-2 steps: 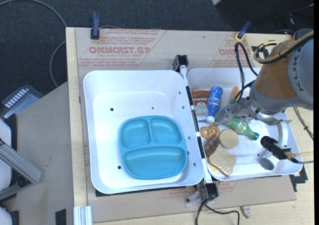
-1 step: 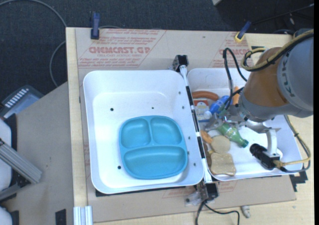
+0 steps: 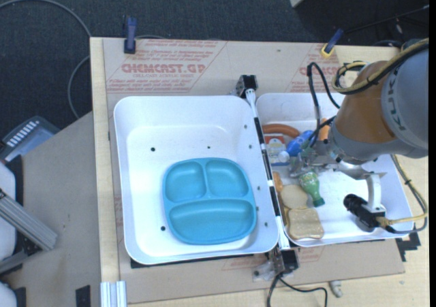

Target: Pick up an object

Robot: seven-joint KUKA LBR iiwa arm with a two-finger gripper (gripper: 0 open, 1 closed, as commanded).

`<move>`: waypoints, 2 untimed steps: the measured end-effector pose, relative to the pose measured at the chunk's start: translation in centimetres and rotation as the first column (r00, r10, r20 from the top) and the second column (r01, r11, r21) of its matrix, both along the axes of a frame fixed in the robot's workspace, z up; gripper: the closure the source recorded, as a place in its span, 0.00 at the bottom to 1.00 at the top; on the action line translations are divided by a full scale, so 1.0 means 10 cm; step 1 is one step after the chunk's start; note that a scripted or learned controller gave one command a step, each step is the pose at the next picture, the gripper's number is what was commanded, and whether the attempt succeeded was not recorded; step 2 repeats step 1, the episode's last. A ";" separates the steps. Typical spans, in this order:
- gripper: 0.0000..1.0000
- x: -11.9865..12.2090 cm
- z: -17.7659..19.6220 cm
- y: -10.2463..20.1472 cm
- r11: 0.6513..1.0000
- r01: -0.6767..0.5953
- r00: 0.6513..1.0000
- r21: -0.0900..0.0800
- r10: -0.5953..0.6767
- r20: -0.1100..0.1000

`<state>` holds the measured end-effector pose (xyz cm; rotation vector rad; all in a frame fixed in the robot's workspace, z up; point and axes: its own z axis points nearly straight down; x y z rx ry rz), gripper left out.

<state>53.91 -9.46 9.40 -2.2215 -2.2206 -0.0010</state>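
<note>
Over the right bin's (image 3: 381,227) left edge, your gripper (image 3: 308,163) hovers above the green bottle (image 3: 312,188); its grasp you cannot tell. Descend next.

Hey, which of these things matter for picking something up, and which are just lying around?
For the job: gripper; green bottle, tan bread slice, blue item in the right bin.
Lying about: blue divided plate in the left bin, blue clamp.
</note>
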 end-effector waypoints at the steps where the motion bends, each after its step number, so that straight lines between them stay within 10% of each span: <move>1: 1.00 -0.33 0.91 0.62 1.000 -0.001 1.000 0.000 0.001 0.000; 2: 1.00 -0.33 0.91 0.62 1.000 -0.001 1.000 0.000 0.001 0.000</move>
